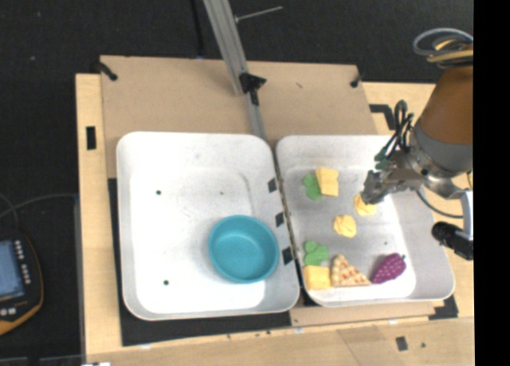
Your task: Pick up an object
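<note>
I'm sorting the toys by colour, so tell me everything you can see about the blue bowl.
The blue bowl is round, plain teal-blue, and looks like smooth plastic. It stands upright, open side up, with nothing visible inside. It sits on the floor of the left bin, toward that bin's lower right corner, near the wall shared with the right bin. Only the bin floor touches it; the gripper is over the other bin.

We cannot tell how the gripper (374, 190) fingers stand; it covers part of 1 small yellow piece (366, 208). The arm (448, 121) and a handheld screen (16, 281) are cut by the edges.
</note>
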{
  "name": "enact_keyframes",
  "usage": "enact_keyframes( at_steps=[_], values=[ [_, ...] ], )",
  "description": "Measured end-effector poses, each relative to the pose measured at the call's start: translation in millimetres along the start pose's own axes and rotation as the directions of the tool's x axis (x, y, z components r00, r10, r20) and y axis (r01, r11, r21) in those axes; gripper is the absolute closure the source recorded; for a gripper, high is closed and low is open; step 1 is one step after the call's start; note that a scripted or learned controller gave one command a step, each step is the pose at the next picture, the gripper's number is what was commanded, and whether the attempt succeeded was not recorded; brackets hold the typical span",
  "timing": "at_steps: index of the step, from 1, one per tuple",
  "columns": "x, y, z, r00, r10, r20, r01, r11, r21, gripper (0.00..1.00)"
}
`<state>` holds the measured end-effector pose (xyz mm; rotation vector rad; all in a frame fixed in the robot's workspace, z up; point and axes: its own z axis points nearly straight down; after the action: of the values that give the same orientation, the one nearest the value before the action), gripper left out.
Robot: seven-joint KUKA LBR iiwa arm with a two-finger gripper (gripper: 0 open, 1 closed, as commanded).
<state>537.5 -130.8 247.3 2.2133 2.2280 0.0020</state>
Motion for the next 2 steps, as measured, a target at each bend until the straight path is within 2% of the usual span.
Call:
enact_keyframes(
  at_steps=[1,2],
  values=[
    [50,1,-9,1.000,-0.002,-0.001,0.002,1.000,-0.001,1.00],
    [111,-10,-5,1.000,-0.001,-0.002,0.001,1.000,0.000,1.00]
  ],
)
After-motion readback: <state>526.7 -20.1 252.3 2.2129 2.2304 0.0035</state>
